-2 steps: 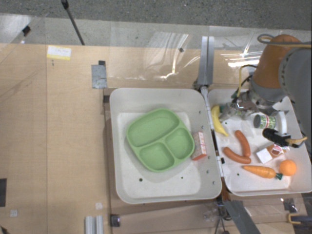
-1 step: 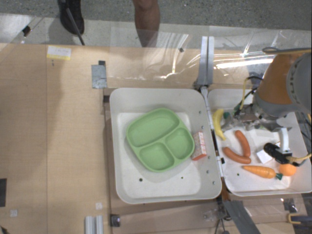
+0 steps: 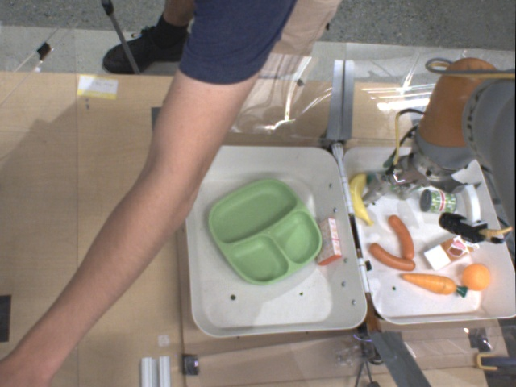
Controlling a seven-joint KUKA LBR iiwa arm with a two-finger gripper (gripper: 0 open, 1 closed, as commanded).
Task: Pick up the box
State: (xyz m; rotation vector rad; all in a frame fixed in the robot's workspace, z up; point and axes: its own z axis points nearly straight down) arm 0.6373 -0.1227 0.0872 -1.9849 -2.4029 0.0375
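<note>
Right now my pincer (image 3: 393, 174), its state one I cannot tell, hangs over the right bin (image 3: 492, 309), and the box (image 3: 331, 239) lies toward eight o'clock in the left bin (image 3: 211, 313), beside the green plate (image 3: 262, 230), long axis twelve-to-six.

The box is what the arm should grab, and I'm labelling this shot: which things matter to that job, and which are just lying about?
Part of the job:
- box, beside the green tray in the left bin
- gripper, over the right bin

Just lying about:
- green tray
- banana
- two sausages
- carrot
- orange
- bottle
</note>
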